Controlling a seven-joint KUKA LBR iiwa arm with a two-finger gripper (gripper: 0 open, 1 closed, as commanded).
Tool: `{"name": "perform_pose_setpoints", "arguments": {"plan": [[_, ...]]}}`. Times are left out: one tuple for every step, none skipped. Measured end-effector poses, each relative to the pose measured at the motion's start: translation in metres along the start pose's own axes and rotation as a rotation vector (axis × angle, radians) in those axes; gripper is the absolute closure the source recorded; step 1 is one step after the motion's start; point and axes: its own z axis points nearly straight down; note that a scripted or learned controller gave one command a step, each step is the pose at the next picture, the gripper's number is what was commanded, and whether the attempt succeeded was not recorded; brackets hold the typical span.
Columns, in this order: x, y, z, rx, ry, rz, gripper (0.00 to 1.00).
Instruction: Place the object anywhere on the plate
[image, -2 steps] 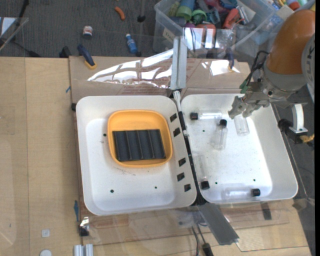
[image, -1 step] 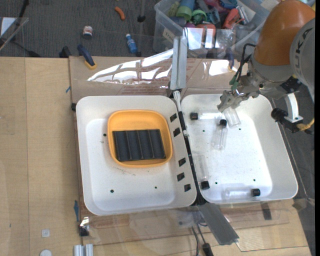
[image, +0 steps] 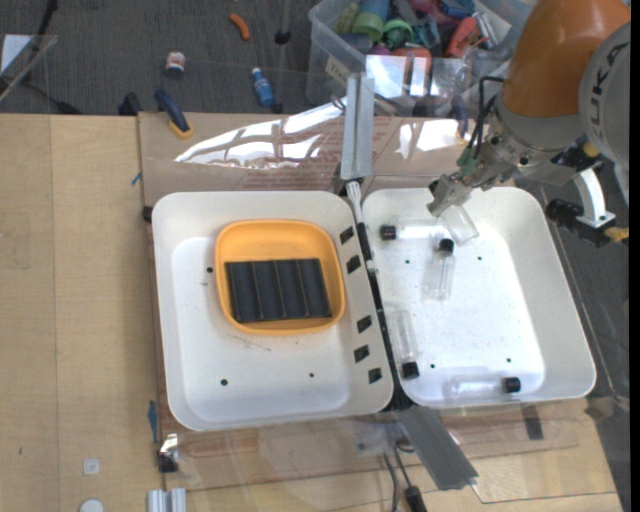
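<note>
An orange plate (image: 232, 243) sits in the left bin (image: 190, 380). A black ridged block (image: 278, 290) lies flat on it and covers most of its middle. My gripper (image: 452, 198) hangs over the far edge of the right bin (image: 560, 340), well to the right of the plate. Just below it lies a clear tube with a black cap (image: 441, 266). Nothing shows plainly in the gripper.
Three more clear black-capped tubes lie in the right bin: one at the far left (image: 388, 232), one by the divider (image: 402, 342), one at the front (image: 482, 384). A metal rail (image: 356, 130) stands behind the bins, and a tub of coloured items (image: 410, 30) beyond.
</note>
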Motion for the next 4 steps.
{"name": "perform_pose_setpoints", "arguments": {"plan": [[0.004, 0.003, -0.032, -0.002, -0.001, -0.292, 1.00], [0.016, 0.001, -0.036, 0.001, 0.002, -0.454, 1.00], [0.013, -0.004, -0.016, 0.003, 0.004, -0.578, 1.00], [0.009, -0.003, -0.087, -0.003, -0.002, -0.778, 1.00]]}}
